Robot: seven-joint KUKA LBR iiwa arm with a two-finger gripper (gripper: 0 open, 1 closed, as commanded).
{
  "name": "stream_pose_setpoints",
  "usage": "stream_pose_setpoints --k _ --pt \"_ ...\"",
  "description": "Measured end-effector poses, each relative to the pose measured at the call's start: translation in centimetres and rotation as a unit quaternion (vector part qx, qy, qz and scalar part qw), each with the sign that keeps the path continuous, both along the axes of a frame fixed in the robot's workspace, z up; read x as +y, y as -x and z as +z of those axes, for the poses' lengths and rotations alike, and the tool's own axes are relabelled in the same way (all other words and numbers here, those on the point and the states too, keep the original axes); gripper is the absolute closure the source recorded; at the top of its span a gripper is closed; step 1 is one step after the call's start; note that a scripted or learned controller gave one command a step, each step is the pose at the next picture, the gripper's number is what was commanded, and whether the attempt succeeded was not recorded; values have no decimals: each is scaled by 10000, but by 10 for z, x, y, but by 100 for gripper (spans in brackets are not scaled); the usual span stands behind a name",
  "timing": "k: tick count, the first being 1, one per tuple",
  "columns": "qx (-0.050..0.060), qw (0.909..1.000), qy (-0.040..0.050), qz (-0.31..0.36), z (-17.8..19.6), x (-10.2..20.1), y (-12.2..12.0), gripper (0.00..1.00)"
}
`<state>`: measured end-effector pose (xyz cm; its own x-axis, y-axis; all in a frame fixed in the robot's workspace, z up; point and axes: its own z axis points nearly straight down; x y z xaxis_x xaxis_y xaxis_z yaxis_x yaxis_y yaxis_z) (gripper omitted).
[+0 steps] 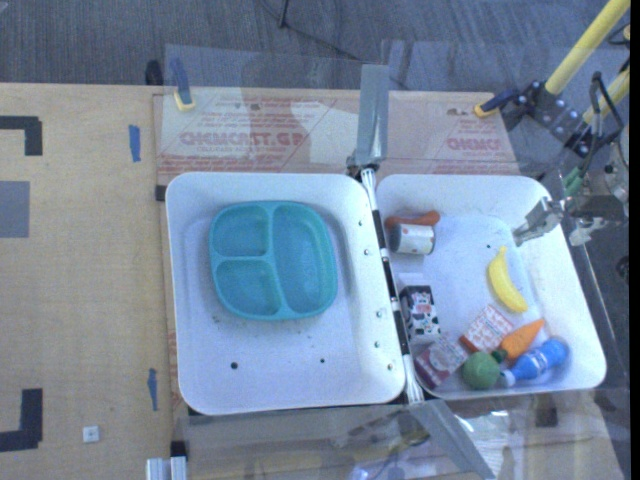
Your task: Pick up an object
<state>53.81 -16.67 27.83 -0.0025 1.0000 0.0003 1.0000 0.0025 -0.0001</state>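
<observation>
From the camera view, the jaws hang over the right bin's upper right rim, the banana just below-left of them; whether they are spread I cannot tell. A descent here could clip the rim. The arm reaches in low from the right.

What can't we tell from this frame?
- Gripper, camera view: small and pale over the right bin's white wall, so open or shut is unreadable.
- Arm: cut off by the right edge.
- Small carton: print too small to read.
- Red packet: partly under the green ball.
- Blue bottle: label blurred.
</observation>
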Motion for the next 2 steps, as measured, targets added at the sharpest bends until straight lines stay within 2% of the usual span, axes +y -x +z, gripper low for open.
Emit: stream_pose_setpoints --k 1,2 --pt "-1 9971 1 -767 -126 -17 10 0" --pt "-44 9974 7 -718 -190 -9 -2 0"
